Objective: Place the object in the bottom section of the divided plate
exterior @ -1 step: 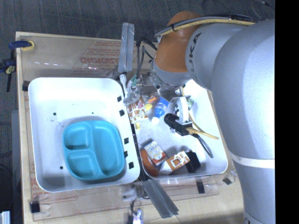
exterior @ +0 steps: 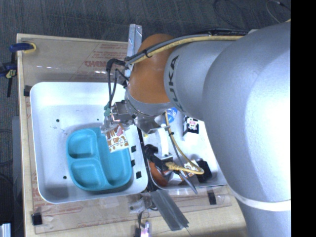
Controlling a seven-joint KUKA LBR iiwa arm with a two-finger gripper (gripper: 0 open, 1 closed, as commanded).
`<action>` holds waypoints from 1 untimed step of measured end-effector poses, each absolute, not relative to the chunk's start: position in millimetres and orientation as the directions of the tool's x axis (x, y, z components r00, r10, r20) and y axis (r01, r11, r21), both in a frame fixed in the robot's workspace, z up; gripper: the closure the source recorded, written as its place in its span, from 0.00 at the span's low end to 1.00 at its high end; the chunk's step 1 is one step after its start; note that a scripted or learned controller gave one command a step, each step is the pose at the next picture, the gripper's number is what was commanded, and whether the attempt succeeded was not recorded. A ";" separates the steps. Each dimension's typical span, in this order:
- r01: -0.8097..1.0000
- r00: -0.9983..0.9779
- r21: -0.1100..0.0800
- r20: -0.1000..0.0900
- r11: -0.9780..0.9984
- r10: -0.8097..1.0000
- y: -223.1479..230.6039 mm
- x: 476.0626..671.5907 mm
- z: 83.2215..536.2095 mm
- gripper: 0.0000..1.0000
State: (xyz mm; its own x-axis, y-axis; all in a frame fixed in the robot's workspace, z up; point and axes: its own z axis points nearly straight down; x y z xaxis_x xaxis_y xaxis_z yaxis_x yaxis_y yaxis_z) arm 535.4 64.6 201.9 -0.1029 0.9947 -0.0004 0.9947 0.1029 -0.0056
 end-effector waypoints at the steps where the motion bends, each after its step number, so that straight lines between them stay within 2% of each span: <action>1: 0.995 -0.101 -0.005 -0.001 0.101 0.995 63.9 535.6 202.1 0.00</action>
